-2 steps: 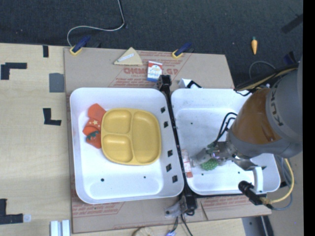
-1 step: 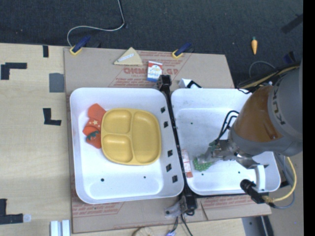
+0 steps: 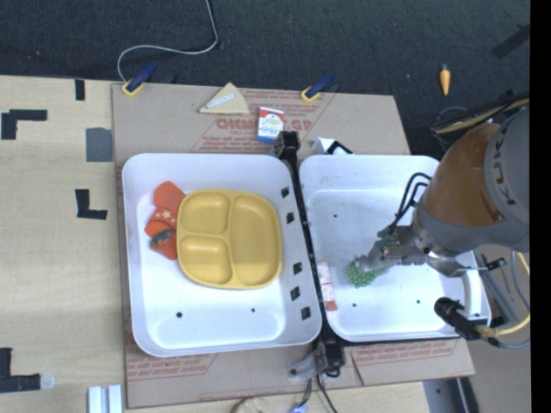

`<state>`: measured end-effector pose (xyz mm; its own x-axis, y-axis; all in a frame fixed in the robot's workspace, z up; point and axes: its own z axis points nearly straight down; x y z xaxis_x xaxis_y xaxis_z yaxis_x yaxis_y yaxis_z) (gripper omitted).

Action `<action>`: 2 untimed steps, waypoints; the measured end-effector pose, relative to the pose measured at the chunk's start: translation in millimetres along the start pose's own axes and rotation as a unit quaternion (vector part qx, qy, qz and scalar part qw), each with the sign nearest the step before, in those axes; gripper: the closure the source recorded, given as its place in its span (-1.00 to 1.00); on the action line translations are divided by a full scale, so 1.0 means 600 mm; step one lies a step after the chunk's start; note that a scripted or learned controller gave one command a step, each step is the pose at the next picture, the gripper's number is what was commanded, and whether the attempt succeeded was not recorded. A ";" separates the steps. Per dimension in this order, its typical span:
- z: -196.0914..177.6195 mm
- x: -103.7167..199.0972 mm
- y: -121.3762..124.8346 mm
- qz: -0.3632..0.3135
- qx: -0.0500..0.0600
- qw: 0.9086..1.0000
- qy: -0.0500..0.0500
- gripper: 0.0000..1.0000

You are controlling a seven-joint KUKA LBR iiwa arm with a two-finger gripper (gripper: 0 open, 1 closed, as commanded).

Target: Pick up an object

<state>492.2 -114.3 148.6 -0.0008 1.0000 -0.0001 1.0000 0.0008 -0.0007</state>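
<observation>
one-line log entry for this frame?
gripper low in right bin | at green object | grasp unconfirmed | yellow tray, orange items in left bin

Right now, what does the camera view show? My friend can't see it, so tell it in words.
A grey robot arm reaches in from the right, its gripper low over a small green object in the right white bin. The left white bin holds a yellow divided tray beside an orange object.

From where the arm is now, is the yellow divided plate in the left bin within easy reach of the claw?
Probably yes, but not directly. The claw sits low in the right bin by a green object; it must rise over the divider to reach the yellow plate, whose top is uncovered.
</observation>
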 end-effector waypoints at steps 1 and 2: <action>0.000 0.000 0.000 0.000 0.000 1.000 0.000 -1.00; 0.104 0.014 -0.002 0.001 -0.003 1.000 -0.002 -1.00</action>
<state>491.1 -106.1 86.2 0.0009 1.0000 -0.0042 1.0000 -0.0009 0.0047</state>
